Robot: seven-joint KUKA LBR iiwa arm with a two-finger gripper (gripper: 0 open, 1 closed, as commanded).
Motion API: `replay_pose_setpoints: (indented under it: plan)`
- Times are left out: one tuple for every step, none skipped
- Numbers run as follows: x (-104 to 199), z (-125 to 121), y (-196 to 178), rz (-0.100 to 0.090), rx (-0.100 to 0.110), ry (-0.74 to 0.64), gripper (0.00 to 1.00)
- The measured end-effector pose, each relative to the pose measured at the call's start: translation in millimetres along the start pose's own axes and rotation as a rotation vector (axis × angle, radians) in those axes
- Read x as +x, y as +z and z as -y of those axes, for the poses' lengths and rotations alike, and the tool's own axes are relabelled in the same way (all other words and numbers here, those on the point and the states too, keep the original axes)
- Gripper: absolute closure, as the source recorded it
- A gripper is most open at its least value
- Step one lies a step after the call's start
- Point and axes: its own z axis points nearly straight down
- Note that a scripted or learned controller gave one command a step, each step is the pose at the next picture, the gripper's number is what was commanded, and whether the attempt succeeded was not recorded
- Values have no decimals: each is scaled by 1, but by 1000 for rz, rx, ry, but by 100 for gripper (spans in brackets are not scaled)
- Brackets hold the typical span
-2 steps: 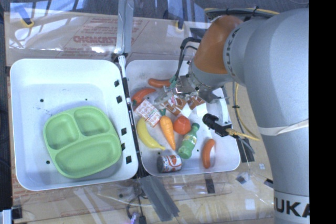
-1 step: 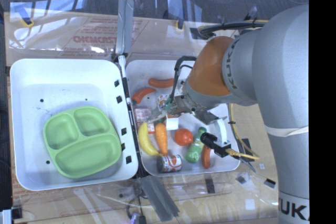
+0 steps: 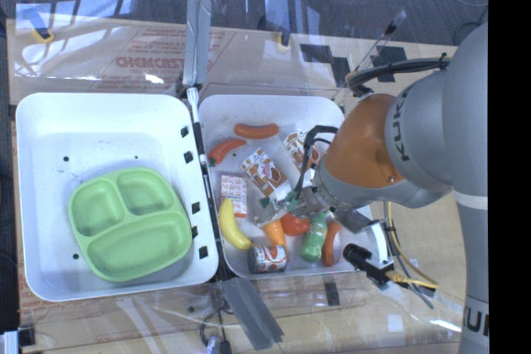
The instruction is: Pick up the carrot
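One can [image 3: 267, 259] sits beside one carrot [image 3: 275, 233] and one banana [image 3: 231, 226]; finger state cannot be told.

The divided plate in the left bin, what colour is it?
Light green. The plate shows best in the camera view, looking down on it.

so i've only got one camera on this rig, fixed up above the counter [image 3: 99, 66] and looking down at a slant. it's far enough back that both white bins fit in, left bin [image 3: 50, 137] and right bin [image 3: 274, 105] side by side, plus some floor at the top. the arm [image 3: 431, 145] comes in from the right.
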Motion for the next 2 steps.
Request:
replay_pose_setpoints:
  plan:
    - [0, -3, -10, 1, -3, -7, 100]
    - [51, 7, -131, 1, -1, 27, 100]
